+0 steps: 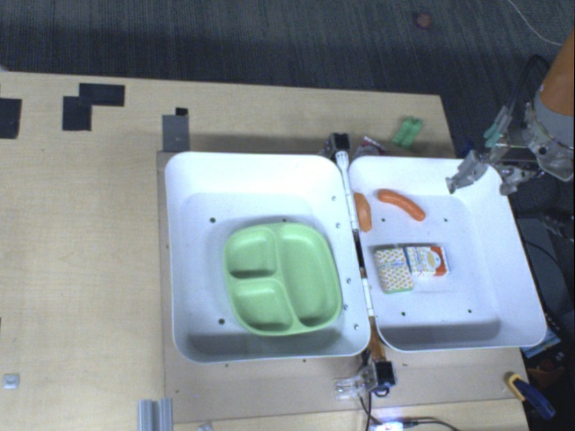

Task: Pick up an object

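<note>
So, arm parked at the right bin's far corner, nothing in the jaws.

Jaws of the gripper [485, 171] look spread apart with bare air between them, though it's small and a bit blurry there so I wouldn't swear to the exact gap. Closest to the jaws, just down and left inside the right bin [517, 268], is an orange sausage [401, 204] lying on a slant. A second orange sausage [362, 211] sits further left, right against the divider wall. Below those, well apart from the jaws, a flat snack packet [410, 267] lies mid-bin. Way off to the left, the left bin [193, 268] holds a green divided tray [283, 277]. Both bins sit on the wooden tabletop [81, 268].
</note>
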You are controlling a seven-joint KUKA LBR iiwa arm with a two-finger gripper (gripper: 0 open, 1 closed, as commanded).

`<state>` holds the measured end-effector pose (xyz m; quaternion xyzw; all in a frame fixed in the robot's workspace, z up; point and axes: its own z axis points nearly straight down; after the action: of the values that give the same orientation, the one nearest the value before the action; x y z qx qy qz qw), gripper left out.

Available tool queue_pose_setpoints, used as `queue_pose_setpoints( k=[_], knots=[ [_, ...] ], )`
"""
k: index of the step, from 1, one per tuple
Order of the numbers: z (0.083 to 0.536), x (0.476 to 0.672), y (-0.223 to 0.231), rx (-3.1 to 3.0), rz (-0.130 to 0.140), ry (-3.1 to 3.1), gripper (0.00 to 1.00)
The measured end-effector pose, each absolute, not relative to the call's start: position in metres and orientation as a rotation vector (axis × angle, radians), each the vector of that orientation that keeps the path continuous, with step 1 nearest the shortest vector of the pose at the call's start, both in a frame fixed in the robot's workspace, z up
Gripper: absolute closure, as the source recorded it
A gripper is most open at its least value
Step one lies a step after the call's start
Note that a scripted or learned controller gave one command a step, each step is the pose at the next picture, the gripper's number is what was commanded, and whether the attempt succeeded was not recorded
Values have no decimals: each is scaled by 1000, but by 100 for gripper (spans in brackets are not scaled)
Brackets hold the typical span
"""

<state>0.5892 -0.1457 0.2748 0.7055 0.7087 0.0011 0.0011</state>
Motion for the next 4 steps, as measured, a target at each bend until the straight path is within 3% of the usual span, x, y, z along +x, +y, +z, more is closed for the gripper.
queue_pose_setpoints(
  k=[1,2,3,4],
  knots=[
    [146,597,-141,2221,-1,2225,0],
    [90,564,-113,2209,12,2211,0],
    [102,567,-114,2204,17,2206,100],
    [101,566,-114,2204,15,2207,0]
  ],
)
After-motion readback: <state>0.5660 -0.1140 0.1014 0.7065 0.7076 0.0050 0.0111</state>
